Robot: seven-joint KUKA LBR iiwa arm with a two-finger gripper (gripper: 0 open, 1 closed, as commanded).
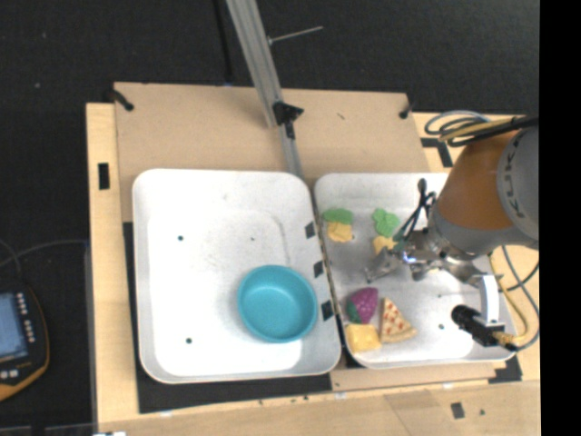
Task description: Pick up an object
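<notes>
A slanted metal pole (259, 53) rises behind the bins; a handheld pendant (16, 339) lies far left.

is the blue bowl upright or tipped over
Upright: the blue bowl sits in the left bin with its round opening facing up, inside visible.

I work in a robotics lab, not a home: my bench (254, 134) is a bare board on a dark floor, carrying two white bins (182, 216) side by side. Left of the bench lies a control pendant (16, 334) with its cable, a metal pole (259, 53) slants in behind it, and cables (458, 125) loop at its right edge.
</notes>
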